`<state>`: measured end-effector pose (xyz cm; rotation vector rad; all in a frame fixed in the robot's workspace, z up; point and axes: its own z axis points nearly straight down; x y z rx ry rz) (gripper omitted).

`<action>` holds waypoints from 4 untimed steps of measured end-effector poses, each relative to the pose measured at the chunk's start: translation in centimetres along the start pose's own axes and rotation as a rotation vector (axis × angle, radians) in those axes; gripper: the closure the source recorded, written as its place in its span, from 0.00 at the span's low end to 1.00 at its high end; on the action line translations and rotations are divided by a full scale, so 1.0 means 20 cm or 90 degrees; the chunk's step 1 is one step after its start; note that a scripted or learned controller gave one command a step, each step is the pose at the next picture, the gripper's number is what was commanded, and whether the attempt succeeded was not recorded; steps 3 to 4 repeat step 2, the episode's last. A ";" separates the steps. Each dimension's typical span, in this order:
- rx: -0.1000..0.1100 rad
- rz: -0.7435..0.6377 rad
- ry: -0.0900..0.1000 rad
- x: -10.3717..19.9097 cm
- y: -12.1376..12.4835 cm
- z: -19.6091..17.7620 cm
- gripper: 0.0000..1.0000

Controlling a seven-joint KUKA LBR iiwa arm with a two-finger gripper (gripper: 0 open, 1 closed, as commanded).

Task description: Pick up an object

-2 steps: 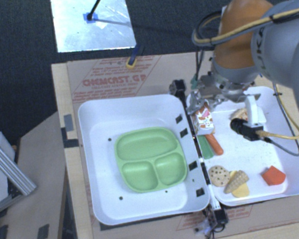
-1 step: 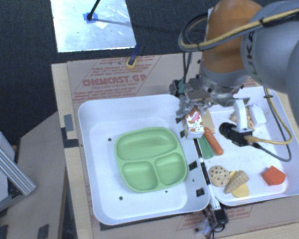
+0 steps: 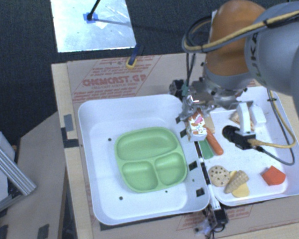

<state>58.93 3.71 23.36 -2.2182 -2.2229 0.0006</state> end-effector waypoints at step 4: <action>0.000 0.000 0.000 0.03 -0.02 0.05 1.00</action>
